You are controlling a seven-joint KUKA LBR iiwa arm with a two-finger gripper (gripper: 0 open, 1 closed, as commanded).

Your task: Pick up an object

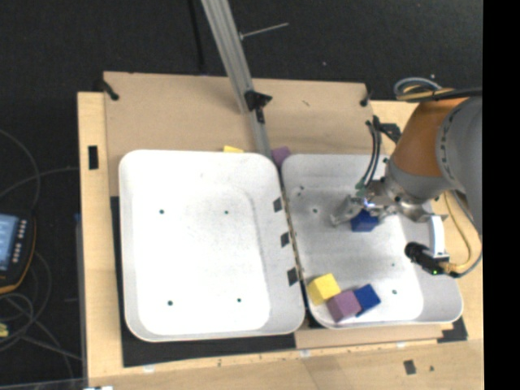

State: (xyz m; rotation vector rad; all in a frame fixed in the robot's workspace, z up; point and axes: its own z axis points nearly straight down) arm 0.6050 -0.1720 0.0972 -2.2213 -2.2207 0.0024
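Blue block (365, 222) just beneath jaws (355, 211)

The arm (443, 149) comes in from the right edge of the camera view, its grey body bulking large there with the orange band (418, 136) curving across it just above the wrist. From the band the wrist slopes down and to the left, ending in the gripper (355, 212) (a small cluster of grey and metal parts, seen from above). Thin cables run along the wrist, and a dark fitting juts from the arm's lower side.
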